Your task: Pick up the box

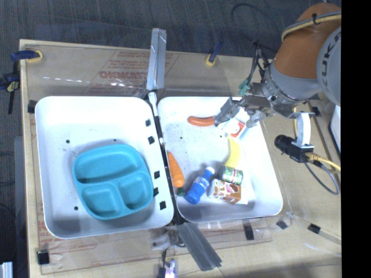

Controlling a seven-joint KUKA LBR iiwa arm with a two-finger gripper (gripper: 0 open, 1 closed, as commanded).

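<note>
Left bin (52, 126): holds a blue divided tray (113, 180), lying flat toward the near side.
Right bin (264, 181): crowded along its near half.
Carrot (175, 171): against the left wall, by the divider between the bins.
Blue bottle (199, 186): on its side, just right of the carrot, touching the box.
Box (224, 191): printed carton at the near right of the right bin — a small can (232, 175) rests against its far edge.
Banana (233, 153): just beyond the can.
Sausage (201, 120): near the far wall, apart from the pile.
Gripper (238, 119): over the far right of the bin, fingers spread, nothing between them — well apart from the box.
</note>
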